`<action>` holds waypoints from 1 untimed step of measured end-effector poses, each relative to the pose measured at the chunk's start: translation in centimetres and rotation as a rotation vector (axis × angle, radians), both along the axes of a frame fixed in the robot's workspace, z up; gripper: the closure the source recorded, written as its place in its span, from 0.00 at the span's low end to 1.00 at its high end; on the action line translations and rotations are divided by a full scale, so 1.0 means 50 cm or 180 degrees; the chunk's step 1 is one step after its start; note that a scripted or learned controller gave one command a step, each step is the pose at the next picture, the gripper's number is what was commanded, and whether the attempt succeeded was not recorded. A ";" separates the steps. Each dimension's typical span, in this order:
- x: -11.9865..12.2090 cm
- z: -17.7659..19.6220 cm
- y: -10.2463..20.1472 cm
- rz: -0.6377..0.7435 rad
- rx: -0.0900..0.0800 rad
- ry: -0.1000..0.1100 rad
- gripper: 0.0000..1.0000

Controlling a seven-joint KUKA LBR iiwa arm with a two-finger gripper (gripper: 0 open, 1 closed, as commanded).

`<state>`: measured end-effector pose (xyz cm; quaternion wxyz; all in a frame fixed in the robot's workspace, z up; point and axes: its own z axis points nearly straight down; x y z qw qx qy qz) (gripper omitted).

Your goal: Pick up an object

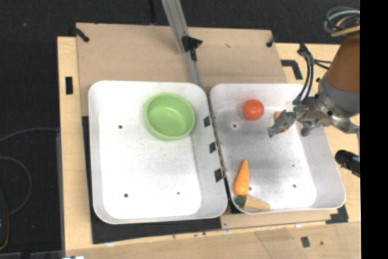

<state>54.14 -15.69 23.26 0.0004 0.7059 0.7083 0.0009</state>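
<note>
Right, quick status. The claw (290, 121) sits over the right bin (315, 191), toward that bin's far right side, with the arm (347, 70) coming in from the right edge of the view. Can't tell whether it's open or closed: the tips are small and blurred against the white floor, so I won't guess. Nothing visible between them that I'd call a held object.

Candidates, relative to the claw:
- Red ball (253, 109): just to the claw's left, slightly farther back. Near, not touching. Closest target by far, and it looks like the one the claw is lined up toward.
- A small orange bit (277, 114) right beside the claw's left tip; too small to identify, could be part of the tool or another object.
- Carrot (242, 176): left of the claw and well toward the near edge, lying roughly upright in view along the bin's left wall.
- Tan wedge (256, 204): just past the carrot's near end, in the bin's near-left corner.
- Green bowl (170, 116): far left of the claw, in the left bin (121, 191), across the divider.

Guess on layout: loose items scattered for random pick tries; carrot and wedge have ended up against the walls, awkward for a two-finger grab. The ball is out in the open but could roll.

No labels, brands or readable text anywhere.
</note>
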 end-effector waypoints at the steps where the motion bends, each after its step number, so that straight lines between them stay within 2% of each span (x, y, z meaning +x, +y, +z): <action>1: 0.000 0.000 0.000 -0.0003 0.0000 -0.0002 0.00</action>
